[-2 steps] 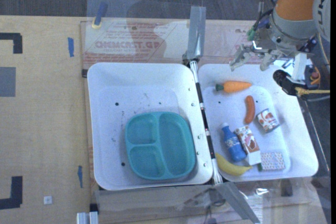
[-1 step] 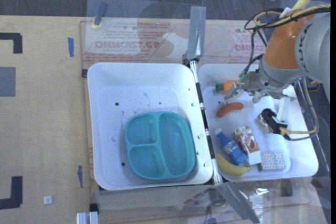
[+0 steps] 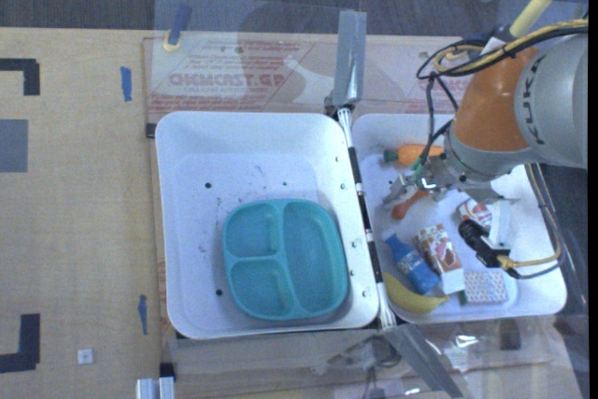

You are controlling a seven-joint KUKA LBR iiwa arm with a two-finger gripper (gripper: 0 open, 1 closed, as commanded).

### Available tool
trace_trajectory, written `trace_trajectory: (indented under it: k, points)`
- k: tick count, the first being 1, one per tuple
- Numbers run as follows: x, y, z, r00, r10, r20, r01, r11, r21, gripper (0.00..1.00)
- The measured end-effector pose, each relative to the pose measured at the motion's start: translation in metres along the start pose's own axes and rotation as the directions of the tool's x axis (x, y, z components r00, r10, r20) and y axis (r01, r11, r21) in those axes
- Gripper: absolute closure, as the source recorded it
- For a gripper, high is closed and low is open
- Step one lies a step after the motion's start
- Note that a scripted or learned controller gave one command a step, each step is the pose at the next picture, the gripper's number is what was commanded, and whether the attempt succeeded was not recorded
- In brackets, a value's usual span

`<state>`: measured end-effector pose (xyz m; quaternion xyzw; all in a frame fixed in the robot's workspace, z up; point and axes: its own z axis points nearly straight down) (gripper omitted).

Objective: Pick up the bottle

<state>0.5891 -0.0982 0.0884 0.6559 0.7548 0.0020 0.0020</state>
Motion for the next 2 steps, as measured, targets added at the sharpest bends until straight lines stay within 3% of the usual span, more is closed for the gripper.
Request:
trace_trajectory:
  k: [1,2]
  points:
    - [-0.002,0.001,-0.011,1.000,0.004,0.001,-0.004,1.000,-0.006,1.00]
    - [0.049,-0.015,-0.097,1.000,0.008,0.000,-0.008,1.000,0.004,1.00]
